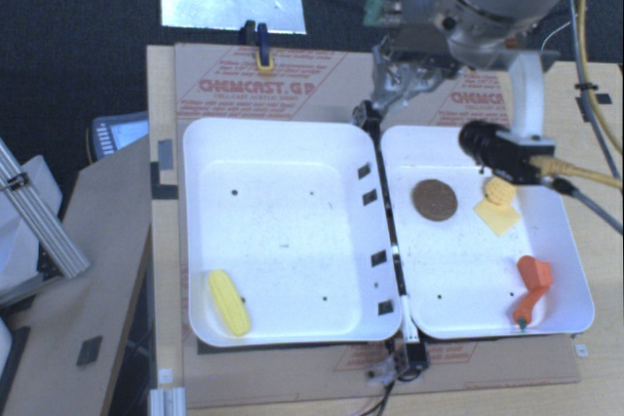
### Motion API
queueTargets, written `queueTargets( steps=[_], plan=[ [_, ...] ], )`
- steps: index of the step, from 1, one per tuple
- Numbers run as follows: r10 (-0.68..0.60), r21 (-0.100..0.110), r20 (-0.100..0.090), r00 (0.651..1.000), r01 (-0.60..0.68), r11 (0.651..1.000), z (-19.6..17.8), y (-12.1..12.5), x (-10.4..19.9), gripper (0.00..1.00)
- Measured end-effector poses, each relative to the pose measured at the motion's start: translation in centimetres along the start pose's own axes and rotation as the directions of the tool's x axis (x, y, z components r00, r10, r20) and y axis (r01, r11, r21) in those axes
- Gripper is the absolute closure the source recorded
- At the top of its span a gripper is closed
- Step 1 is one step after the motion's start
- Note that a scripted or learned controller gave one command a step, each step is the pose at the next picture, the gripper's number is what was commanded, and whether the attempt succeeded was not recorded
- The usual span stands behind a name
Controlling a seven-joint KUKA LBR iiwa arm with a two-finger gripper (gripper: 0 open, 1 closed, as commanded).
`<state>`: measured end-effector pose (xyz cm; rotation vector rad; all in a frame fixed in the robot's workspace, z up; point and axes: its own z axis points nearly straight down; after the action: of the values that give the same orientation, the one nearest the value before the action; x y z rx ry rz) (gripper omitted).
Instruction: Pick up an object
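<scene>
White plastic: two shallow bins sit side by side on the bench, the left bin (278, 161) and the right bin (458, 287), their inner rims touching along a line of dark clips.
Left bin: a yellow corn cob (228, 301) lies near the front left corner, tilted, well apart from everything else.
Right bin: a round brown cookie (434, 200) lies flat toward the back, near the middle of the floor.
Beside the cookie: a yellow cheese wedge (498, 216) lies to its right, with a small round yellow piece (500, 192) touching its back edge (what that piece is, I cannot tell).
Front right corner: an orange carrot (530, 286) leans against the wall, its thin end pointing to the front.
Arm: the grey and orange body fills the top right, above the back rim of the right bin.
Gripper (398, 91): it hangs over the back edge where the two bins meet, above the cardboard sheet (292, 78); whether it is parted or closed cannot be told, and nothing shows between its tips.
Black cylinder (492, 149): mounted by the white bracket, it overhangs the right bin's back right part.
</scene>
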<state>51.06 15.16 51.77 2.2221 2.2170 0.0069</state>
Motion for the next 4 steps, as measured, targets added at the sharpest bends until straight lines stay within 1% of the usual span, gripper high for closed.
queueTargets(
  steps=[1,2,3,4],
  plan=[
    [0.006,0.005,0.003,1.0,-0.006,1.0,2.7,-2.5,-9.2,1.0],
    [-0.012,0.004,-0.001,1.0,0.012,1.0,3.7,-2.5,-2.3,1.0],
    [-0.013,0.002,-0.002,1.0,0.013,1.0,2.9,-2.5,4.7,1.0],
    [0.003,0.0,0.001,1.0,-0.003,1.0,1.2,-2.3,-2.5,1.0]
  ],
)
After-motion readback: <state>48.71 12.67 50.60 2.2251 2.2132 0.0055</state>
